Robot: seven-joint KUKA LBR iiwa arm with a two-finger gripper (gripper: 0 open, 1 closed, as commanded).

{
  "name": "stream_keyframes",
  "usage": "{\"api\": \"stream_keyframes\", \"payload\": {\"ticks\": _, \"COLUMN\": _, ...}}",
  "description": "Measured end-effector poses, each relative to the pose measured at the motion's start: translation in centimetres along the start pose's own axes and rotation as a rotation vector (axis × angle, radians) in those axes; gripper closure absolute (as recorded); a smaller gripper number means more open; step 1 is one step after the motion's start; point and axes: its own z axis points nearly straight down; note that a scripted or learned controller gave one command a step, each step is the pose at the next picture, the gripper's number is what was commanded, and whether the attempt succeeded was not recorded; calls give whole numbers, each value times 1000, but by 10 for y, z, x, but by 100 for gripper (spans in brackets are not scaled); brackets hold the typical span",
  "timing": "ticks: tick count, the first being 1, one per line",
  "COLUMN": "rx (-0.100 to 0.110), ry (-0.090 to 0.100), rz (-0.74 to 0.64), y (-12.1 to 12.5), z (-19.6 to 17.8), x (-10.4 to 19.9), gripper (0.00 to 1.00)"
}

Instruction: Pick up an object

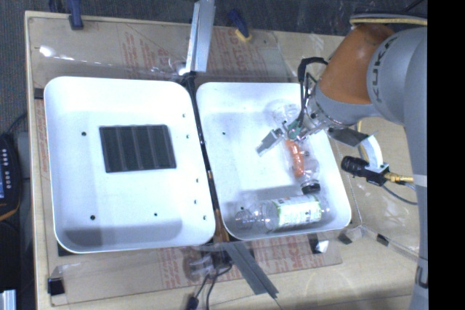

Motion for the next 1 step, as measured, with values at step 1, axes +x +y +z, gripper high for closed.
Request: {"api": "stream_keyframes", "payload": {"ticks": 1, "rx": 0, "ry": 1, "rz": -82, "y": 2, "z": -16, "x": 1, "gripper": 0}}
